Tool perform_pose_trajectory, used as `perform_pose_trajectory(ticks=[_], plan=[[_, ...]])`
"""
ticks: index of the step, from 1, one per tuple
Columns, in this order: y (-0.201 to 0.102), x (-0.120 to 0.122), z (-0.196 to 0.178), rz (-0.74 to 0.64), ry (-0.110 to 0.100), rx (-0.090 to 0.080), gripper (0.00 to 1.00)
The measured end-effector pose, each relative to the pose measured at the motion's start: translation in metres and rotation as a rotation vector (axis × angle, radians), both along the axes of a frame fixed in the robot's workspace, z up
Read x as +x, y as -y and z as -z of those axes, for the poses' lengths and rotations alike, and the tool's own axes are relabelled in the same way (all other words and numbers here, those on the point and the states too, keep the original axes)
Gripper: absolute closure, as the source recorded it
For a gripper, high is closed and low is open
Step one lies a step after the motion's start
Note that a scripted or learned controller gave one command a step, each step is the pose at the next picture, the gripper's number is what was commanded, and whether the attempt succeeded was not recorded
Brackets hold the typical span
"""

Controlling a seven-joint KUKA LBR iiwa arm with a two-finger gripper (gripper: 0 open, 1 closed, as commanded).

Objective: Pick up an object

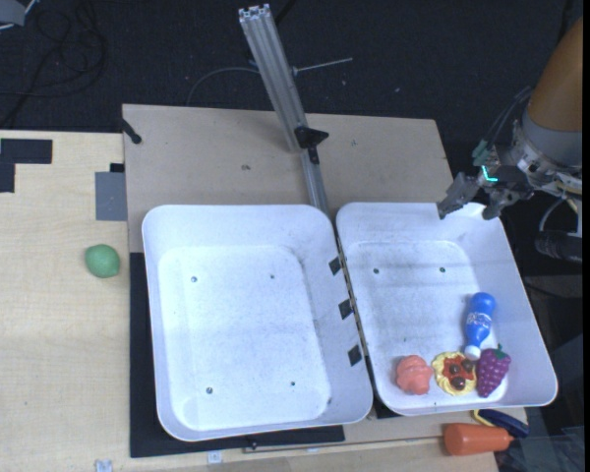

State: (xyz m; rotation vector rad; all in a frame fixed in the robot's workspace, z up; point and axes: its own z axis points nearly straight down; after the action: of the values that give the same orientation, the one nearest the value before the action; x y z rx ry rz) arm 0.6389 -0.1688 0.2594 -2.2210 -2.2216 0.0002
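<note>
The right bin (pixel 413 234) holds several small toys bunched in its near right corner: a blue and white bottle (pixel 479 323), a purple grape bunch (pixel 493 370), a yellow pizza-like disc (pixel 455 373) and a pinkish-red lump (pixel 411 374). My gripper (pixel 472 201) hangs over the bin's far right corner, well away from the toys. Its two dark fingers (pixel 452 197) are spread apart with nothing between them.
The left bin (pixel 167 234) sits beside the right one. A green ball (pixel 103 261) lies on the wooden bench at the far left. An orange carrot toy (pixel 477 439) rests outside the right bin's near edge. A slanted metal rail (pixel 280 77) rises behind the bins.
</note>
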Motion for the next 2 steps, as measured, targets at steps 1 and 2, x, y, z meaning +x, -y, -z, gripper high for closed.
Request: perform_pose_trajectory(ticks=[1,2], plan=[[0.0,0.0,0.0,0.0,0.0,0.0,0.0],[0.009,0.0,0.048,0.0,-0.004,0.001,0.0]])
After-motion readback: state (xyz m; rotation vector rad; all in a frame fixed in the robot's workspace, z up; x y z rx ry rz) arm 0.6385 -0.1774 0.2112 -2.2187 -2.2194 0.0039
